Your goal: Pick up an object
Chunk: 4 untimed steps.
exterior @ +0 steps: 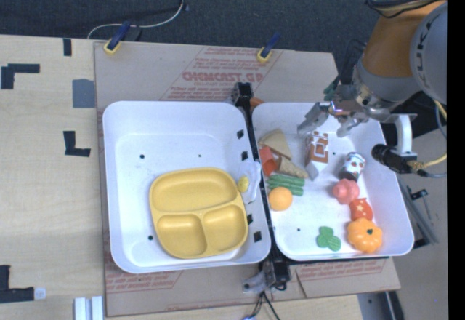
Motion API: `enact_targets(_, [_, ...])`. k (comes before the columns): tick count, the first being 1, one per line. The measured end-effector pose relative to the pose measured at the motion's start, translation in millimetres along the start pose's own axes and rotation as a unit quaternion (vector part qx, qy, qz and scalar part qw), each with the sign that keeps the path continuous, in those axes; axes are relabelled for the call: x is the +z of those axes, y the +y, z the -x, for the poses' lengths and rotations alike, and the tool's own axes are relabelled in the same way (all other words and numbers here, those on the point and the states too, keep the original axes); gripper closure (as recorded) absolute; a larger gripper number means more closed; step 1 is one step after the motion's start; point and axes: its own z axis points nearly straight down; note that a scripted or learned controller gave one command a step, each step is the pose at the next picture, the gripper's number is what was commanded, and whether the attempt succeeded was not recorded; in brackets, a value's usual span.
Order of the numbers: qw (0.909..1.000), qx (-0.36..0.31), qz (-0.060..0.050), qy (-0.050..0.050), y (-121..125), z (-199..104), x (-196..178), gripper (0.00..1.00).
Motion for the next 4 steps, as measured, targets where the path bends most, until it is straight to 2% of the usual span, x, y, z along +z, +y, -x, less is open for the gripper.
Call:
enact_targets(1, [1.0000, 0.001, 0.000, -0.001, 17, 33, 116, 0.00])
enact_targets(2, [1.0000, -0.001, 0.001, -0.001, 58, 35, 133, 0.00])
enact_targets(3, [1.0000, -0.001, 0.003, -0.001, 58, 34, 120, 1.00])
enact_targets(4, [1.0000, -0.004, 0.005, 0.001, 65, -38, 26, 1.00])
